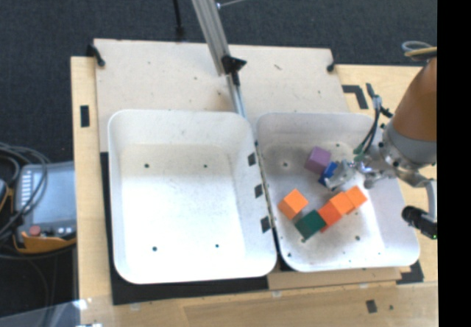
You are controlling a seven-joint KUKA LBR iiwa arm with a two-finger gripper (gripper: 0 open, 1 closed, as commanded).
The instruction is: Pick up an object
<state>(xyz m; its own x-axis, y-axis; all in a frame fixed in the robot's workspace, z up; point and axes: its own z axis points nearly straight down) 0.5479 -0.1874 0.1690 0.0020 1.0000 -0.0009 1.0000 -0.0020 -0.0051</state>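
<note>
Your gripper (pixel 340 174) sits low in the right bin (pixel 390 244), over a blue block (pixel 328 173) just beside the purple block (pixel 319 159). You cannot tell its grip state. Orange blocks (pixel 294 202) and a green block (pixel 310 224) lie nearby.

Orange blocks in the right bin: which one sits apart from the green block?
The lone orange cube, left of the rest. The other orange block lies against the green block, nearer the gripper.
</note>
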